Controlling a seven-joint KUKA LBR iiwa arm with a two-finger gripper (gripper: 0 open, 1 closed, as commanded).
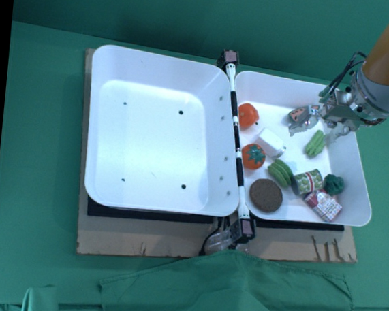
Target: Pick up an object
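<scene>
I see the gripper point(318, 126) hovering over the right bin's point(357, 175) far corner, fingers spread wide with nothing between them. A green pod point(315, 143) lies just beneath; a small grey object point(297, 115) sits beside.

Glossy plastic bins point(121, 62), matt cloth point(39, 136)

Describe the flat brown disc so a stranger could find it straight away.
Go to the right-hand shallow white bin, then to its near left corner beside the divider. There lies the flat round dark brown disc, alone in being flat and brown; the round red-orange tomato-like toy and ridged green vegetable toy beside it are bright.
</scene>
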